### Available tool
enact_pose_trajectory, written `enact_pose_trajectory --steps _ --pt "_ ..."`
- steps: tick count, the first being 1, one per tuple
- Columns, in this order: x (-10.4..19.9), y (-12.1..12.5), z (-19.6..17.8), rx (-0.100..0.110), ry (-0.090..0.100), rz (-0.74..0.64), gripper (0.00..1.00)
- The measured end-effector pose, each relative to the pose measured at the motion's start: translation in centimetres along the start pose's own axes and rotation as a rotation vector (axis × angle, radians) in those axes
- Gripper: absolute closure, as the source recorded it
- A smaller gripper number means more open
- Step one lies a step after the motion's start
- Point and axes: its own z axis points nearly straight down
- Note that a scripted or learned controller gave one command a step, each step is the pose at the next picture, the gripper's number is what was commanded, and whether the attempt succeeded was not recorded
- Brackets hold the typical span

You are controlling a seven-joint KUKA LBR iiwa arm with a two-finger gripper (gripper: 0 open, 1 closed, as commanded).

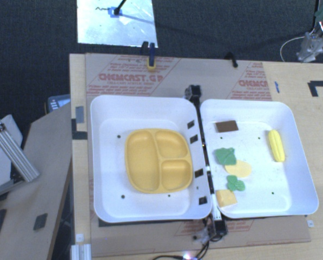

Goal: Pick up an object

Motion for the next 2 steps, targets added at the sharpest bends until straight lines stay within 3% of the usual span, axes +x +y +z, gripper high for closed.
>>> enact_pose_trajectory --steps 1,2 --pt "-0.2 -0.1 -13.0 -0.005 -0.002 0.001 1.00" --pt "-3.4 -8.1 -9.3 0.015 0.003 0.010 1.00"
